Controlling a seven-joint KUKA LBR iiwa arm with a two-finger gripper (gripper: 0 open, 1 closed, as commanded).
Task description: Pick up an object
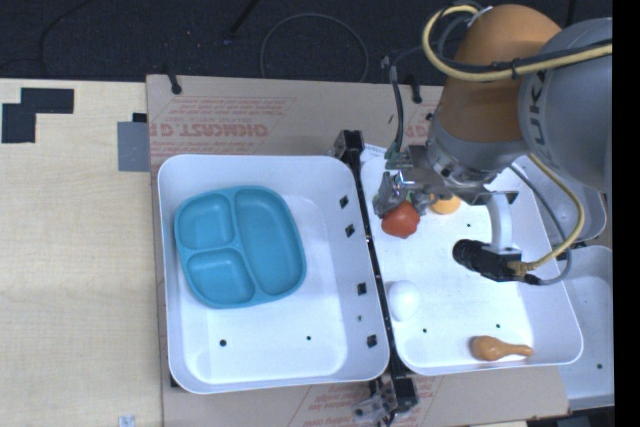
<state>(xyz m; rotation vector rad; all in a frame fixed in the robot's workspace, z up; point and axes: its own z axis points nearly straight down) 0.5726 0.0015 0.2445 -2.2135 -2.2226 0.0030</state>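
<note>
Red ball (401, 221) beneath tool (396, 193) near right bin's (560, 340) left wall; grip unclear.

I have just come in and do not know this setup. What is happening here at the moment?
A grey robot arm with an orange band reaches from the right over the right bin. Its hand is low at a red tomato-like object near the bin's upper left; whether it grips it cannot be told. An orange object lies beside it, a white egg-like object and a tan drumstick-shaped piece lie nearer. The left bin holds a blue divided plate.
</note>
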